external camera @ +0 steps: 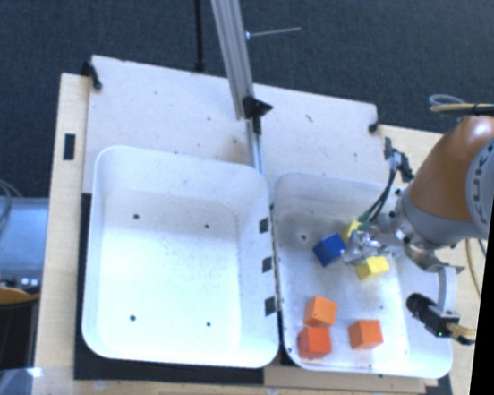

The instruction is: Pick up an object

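Right white bin (pixel 416 354) holding a blue cube (pixel 329 248), yellow blocks (pixel 371 268), three orange cubes (pixel 321 311), gripper (pixel 365 246) low among them, grip state unclear, left bin (pixel 111 165) beside it

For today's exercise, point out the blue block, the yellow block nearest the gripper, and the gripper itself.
blue block (pixel 329 249): camera view, middle of its top face.
yellow block (pixel 371 268): camera view, its upper face.
gripper (pixel 365 246): camera view, at its tip, between the two blocks.

No text, label or number can be read anywhere.
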Available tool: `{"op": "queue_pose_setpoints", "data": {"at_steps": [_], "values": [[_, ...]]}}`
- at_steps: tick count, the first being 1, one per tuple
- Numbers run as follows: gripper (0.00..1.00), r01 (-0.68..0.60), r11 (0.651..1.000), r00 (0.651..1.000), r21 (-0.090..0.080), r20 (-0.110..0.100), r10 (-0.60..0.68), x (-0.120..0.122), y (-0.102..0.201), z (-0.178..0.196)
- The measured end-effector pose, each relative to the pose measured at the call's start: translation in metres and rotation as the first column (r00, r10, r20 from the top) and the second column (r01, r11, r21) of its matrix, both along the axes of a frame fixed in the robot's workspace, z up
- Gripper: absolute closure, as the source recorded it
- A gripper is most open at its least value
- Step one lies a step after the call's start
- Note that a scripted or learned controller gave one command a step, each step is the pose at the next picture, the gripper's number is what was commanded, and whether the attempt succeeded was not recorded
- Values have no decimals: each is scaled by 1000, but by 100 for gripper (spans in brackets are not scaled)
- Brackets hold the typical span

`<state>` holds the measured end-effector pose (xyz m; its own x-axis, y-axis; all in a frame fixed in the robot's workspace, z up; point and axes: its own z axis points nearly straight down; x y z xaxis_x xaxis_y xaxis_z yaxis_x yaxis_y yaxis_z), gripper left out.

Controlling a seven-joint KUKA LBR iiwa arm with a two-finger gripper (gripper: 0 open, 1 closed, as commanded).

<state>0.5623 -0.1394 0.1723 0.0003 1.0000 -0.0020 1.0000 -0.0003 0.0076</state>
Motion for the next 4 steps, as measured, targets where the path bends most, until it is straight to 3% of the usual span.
{"op": "queue_pose_setpoints", "data": {"at_steps": [2,4], "values": [[100,-6,1000,1000,1,-3,6,1,2,70],[100,-8,1000,1000,5,-8,9,-13,109,87]]}}
